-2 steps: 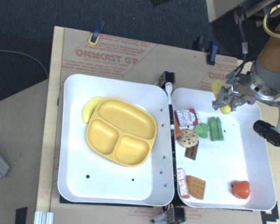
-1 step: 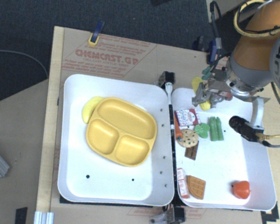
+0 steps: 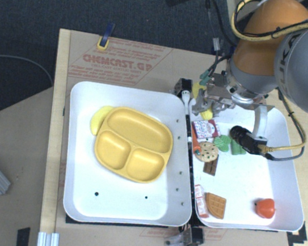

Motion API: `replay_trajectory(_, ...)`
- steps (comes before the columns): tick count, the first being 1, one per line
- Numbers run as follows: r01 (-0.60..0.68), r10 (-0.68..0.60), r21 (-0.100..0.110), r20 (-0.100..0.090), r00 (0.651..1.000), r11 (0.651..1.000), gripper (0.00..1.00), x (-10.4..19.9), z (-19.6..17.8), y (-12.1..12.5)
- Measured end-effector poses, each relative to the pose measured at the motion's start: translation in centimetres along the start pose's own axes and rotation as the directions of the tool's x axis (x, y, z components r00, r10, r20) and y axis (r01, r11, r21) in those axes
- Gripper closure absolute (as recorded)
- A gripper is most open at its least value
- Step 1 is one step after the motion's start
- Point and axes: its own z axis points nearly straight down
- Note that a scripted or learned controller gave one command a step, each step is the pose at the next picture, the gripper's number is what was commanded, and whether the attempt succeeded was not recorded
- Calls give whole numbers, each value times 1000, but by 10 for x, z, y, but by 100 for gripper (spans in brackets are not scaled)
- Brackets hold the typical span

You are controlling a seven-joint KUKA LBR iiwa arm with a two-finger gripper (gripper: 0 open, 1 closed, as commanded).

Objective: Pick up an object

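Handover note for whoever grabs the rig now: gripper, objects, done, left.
Gripper: low over the far-left corner of the right bin; finger state unreadable, nothing seen held.
Right bin: red packet, cookie, green piece, brown bar, waffle, orange-red ball.
Left bin: yellow divided tray.
Done: approach, apparently toward the packet.
Left: grasp and lift.

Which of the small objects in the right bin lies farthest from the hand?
The orange-red round object, alone near the right bin's front right corner. The others cluster along its left side, closer to the hand.
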Motion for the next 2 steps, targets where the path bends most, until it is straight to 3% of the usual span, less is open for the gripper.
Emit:
replay_trajectory(1, -1, 1, -4, 1, 1000, 1000, 100, 51, 11, 15)
replay_trajectory(2, -2, 2, -5, 1, 1000, 1000, 100, 73, 6, 26)
